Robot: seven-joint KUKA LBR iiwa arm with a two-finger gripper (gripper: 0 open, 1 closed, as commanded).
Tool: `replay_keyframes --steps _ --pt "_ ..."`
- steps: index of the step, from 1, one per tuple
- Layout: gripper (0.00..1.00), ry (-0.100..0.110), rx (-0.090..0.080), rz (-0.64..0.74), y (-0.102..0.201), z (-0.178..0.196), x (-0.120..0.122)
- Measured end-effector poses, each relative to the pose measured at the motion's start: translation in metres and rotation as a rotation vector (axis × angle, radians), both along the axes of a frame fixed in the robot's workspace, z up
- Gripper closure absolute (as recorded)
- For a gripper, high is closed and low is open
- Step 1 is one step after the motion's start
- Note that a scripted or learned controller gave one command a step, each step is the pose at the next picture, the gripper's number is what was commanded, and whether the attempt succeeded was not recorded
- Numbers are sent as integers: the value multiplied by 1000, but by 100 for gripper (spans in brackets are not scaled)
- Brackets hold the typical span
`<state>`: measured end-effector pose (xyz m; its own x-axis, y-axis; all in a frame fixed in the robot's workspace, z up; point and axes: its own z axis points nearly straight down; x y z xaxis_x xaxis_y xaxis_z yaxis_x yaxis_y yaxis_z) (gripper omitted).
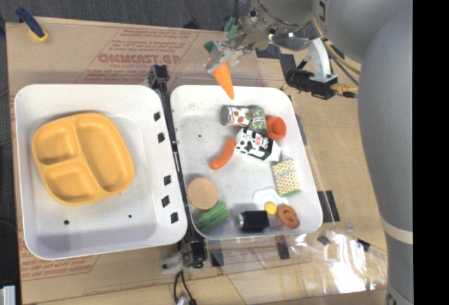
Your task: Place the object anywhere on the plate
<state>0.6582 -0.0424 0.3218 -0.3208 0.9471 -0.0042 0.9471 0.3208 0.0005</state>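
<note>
You have the carrot (pixel 224 78) pinched by its green top in the gripper (pixel 226 52), hanging point-down over the far rim of the right bin (pixel 306 177); the grip looks firm, though the fingertips are hard to make out. Carry it high across the divider so the tip clears, then let go low over the plate (pixel 82 157) in the left bin (pixel 28 104).

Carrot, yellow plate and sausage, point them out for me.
carrot (pixel 224 78), camera view, middle of its orange body
yellow plate (pixel 82 157), camera view, ridge between compartments
sausage (pixel 224 153), camera view, its middle
</note>
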Motion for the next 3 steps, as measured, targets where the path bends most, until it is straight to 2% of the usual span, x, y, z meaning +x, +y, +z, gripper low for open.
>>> replay_keyframes --steps 1,2,3 --pt "100 0 0 -205 -73 49 -1" --pt "100 -14 -1 -206 -121 182 -2" --pt "100 4 0 -235 -160 162 -2"
